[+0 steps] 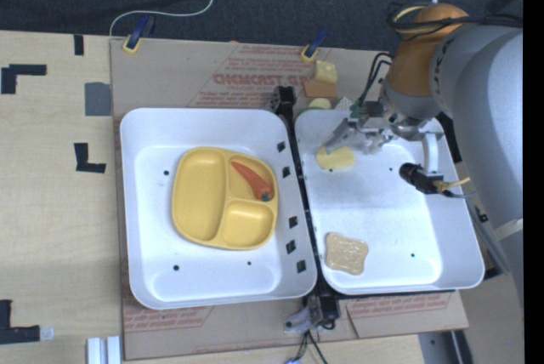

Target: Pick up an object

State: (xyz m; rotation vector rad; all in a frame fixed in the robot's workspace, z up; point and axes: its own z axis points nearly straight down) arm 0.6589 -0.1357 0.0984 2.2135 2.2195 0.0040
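My gripper (350, 133) hangs low over the far left corner of the right bin (425, 269), reaching in from the grey and orange arm (425, 56). Just below and left of it a small pale yellow lump (336, 158) lies on the bin floor, very close to the gripper's tip; I cannot tell whether they touch. A beige slice like toast (346, 253) lies flat near the bin's front left corner. In the left bin (144, 260) rests a yellow divided plate (204, 201) with a red chili pepper (252, 178) in its upper right section.
Behind the bins, on the cardboard, sit a yellow block (326, 71), a brown block (319, 88) and a pale round piece (319, 104). A black cable end (416, 177) hangs over the right bin. The divider (293, 184) between the bins carries black clips.
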